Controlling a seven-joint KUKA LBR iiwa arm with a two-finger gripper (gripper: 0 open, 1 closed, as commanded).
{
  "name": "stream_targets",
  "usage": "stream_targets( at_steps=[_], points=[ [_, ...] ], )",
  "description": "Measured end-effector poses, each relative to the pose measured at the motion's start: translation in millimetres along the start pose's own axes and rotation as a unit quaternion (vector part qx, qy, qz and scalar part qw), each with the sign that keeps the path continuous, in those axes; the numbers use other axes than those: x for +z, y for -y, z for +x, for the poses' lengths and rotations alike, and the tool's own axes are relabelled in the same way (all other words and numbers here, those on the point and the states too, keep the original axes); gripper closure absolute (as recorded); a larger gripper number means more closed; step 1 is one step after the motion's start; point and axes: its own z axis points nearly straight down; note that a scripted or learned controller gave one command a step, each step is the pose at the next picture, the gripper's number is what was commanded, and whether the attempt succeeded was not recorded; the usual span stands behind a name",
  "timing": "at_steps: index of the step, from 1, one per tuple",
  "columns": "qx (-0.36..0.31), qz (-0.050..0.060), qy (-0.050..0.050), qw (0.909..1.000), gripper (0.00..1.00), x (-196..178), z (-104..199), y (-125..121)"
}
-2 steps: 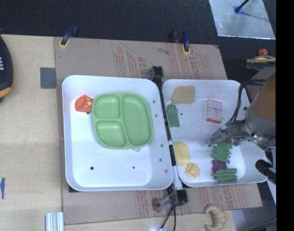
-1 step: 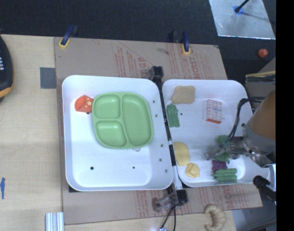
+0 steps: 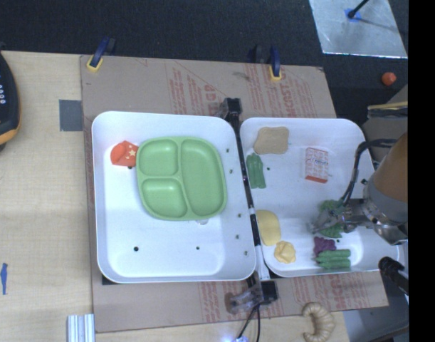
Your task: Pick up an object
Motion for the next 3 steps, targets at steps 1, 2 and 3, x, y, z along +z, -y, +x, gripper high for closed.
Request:
stream_targets(
  at_steps=[1, 2, 3],
  points=[
    [-0.003, -0.003, 0.0, 1.0, 1.0, -41, 61, -41],
    [0.001, -0.003, -0.001, 1.0, 1.0, -110, 72, 0],
    [-0.003, -0.004, -0.001, 1.0, 1.0, -124, 148, -58]
  ],
)
